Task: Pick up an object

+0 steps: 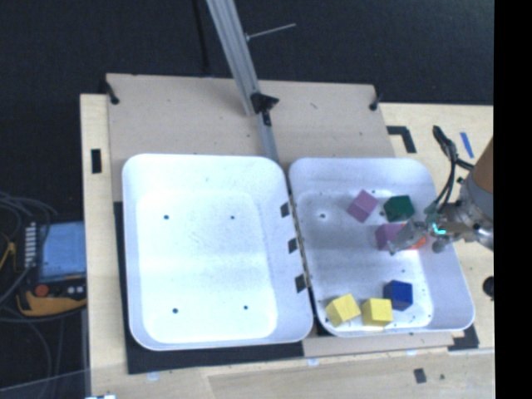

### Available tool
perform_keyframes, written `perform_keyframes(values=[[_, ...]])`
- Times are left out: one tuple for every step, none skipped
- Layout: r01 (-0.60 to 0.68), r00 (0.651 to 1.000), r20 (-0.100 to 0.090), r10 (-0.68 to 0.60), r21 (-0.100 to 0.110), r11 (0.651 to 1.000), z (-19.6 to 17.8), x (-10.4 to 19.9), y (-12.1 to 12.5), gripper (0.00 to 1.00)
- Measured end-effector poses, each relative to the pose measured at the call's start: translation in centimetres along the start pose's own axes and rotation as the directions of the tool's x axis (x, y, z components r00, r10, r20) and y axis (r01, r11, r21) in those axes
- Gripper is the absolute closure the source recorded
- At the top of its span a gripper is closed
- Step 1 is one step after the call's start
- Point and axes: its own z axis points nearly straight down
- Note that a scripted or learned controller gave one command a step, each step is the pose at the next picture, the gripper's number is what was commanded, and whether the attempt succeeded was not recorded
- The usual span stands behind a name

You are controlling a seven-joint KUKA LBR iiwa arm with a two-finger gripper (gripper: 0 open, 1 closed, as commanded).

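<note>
In the camera view the gripper [409, 239] sits low in the right bin [332, 181], at a purple block [387, 236]; whether it pinches it I cannot tell. A clean lift likely needs the block centred and clear of the green block [399, 207]. The left bin [208, 239] lies just beside, on a pale wooden bench [100, 140] over dark floor.

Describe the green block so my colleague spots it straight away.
Look in the right bin, toward its far right corner. The green block sits there, just right of a purple block and close to the pincer. It is the only green piece.
</note>
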Motion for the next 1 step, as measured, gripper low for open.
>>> perform_keyframes(values=[[-0.001, 1.0, 0.0, 0.001, 0.005, 1.0, 4.37, -0.5, 0.26, 0.0]])
